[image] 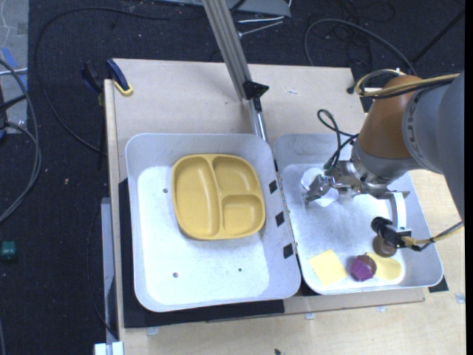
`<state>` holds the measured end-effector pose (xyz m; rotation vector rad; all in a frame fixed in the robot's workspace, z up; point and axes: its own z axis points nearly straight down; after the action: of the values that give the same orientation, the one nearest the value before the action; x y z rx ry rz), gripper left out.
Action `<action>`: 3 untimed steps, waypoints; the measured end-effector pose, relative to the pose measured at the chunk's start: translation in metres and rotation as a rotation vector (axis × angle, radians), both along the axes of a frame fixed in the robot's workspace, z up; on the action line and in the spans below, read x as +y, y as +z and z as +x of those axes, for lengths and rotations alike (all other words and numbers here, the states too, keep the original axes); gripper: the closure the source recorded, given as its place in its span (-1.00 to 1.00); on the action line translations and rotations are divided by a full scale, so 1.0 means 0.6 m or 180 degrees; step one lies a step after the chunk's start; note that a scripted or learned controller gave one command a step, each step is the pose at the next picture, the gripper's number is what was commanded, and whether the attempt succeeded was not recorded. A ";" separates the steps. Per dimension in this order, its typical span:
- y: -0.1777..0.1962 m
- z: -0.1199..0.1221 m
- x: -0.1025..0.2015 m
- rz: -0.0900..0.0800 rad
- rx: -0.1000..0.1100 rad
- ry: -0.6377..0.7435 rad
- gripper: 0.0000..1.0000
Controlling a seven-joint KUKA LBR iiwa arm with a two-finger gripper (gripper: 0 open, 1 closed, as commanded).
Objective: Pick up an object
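My gripper (320, 188) hangs low over the upper left part of the right bin (336, 220), at the end of the grey arm with its orange band (390, 124). No object is visibly in it. Along the bin's front edge lie a flat yellow square (328, 266), a small purple object (361, 268) and a pale yellow piece (390, 271). A brown round object (384, 245) sits just behind these, to the gripper's lower right. All of these lie apart from the gripper.
The left bin (148, 272) holds a yellow divided plate (219, 196). A slanted metal pole (230, 39) comes down to the gap between the bins. A black cable (332, 128) loops off the wrist, and another runs past the brown object to the right.
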<state>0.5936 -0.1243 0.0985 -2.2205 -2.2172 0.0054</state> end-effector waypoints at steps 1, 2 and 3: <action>-0.010 0.001 0.000 -0.0003 -0.0017 0.0003 -1.00; 0.009 0.003 -0.001 -0.0010 -0.0031 0.0001 1.00; 0.081 0.004 -0.004 -0.0005 -0.0033 0.0004 1.00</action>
<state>0.5962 -0.1266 0.1469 -2.2250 -2.2248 -0.0045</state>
